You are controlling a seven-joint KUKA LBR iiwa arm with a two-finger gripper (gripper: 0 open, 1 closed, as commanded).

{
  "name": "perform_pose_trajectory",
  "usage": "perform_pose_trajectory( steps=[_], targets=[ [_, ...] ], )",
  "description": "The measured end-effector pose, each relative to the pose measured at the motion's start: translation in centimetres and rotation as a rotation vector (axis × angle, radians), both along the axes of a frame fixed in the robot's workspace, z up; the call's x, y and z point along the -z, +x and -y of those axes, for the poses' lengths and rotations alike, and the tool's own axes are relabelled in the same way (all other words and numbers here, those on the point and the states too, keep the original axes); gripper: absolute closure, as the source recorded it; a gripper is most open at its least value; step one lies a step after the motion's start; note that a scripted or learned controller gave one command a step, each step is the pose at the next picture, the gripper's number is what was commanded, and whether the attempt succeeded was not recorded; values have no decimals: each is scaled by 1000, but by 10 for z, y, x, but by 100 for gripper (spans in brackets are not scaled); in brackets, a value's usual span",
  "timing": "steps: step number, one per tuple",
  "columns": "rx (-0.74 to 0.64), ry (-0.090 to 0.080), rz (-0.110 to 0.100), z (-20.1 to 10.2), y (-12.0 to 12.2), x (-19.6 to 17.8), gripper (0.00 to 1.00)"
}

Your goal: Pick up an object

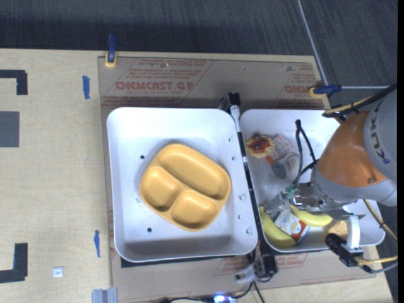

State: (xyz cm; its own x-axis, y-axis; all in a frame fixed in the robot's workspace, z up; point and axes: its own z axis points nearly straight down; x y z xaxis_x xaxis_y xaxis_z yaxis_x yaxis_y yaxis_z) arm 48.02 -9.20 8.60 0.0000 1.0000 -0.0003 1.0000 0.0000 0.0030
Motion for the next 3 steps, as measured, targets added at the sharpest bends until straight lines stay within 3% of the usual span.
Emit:
perform_pose_trajectory(
  steps=[1, 2, 3],
  targets=[
    [0, -2, 7, 0, 2, -11, 100],
    [1, -2, 6, 0, 2, -11, 0],
    [0, 1, -2, 0, 0, 0, 0]
  ],
)
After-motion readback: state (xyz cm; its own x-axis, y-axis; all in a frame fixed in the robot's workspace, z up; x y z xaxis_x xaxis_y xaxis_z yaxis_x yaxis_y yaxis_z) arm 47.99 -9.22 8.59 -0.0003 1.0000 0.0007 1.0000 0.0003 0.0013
